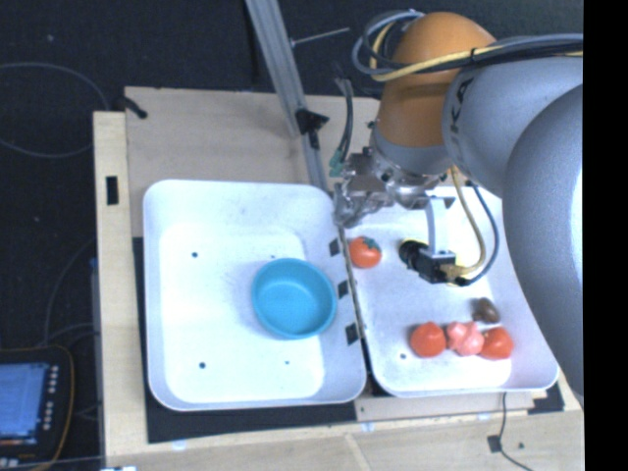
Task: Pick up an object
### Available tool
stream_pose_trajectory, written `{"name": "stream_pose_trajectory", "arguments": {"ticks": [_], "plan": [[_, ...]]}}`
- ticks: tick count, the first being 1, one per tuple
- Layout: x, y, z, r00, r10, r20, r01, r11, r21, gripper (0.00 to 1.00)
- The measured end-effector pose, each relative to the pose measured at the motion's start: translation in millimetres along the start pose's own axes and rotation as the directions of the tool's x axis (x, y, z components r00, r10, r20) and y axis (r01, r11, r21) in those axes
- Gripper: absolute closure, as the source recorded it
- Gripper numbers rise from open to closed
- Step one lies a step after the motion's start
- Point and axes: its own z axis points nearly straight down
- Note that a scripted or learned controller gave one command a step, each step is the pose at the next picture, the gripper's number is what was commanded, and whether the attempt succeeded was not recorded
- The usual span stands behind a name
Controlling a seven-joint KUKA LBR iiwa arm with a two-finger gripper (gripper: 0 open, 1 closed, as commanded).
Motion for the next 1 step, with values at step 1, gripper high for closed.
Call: {"name": "stream_pose_trajectory", "arguments": {"ticks": [1], "plan": [[47.9, 14.8, 11.2, 1.0, 0.0, 0.001, 0.0, 1.0, -0.001, 1.0]]}}
